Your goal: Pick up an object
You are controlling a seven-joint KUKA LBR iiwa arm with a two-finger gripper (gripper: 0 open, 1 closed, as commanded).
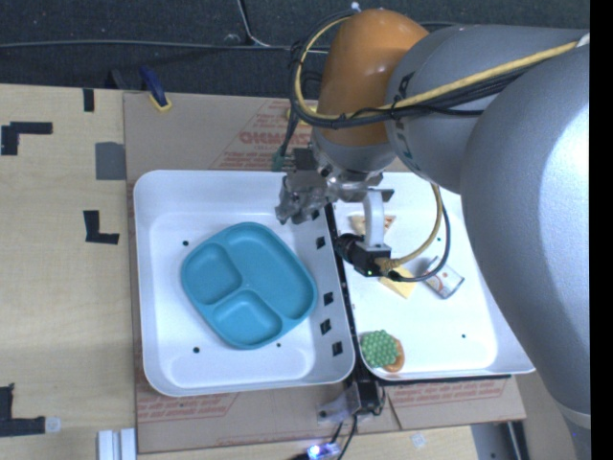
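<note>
A blue three-compartment plate (247, 283) lies flat in the left bin (158, 257). In the right bin (469, 343) a round green object on a tan base (382, 351) sits near the front edge. A yellow flat piece (400, 286) lies mid-bin, and a tan piece (368, 224) is partly hidden under the wrist. My gripper (303, 202) hangs over the back of the divider between the bins, just beyond the plate's far right corner. Its underside is dark and blocked by the wrist body.
The grey arm with its orange band (369, 56) covers the right bin's back and right side. A small clear-and-metal item (446, 282) lies right of the yellow piece. A black cable connector (356, 252) dangles by the divider. Cardboard (211, 137) surrounds the bins.
</note>
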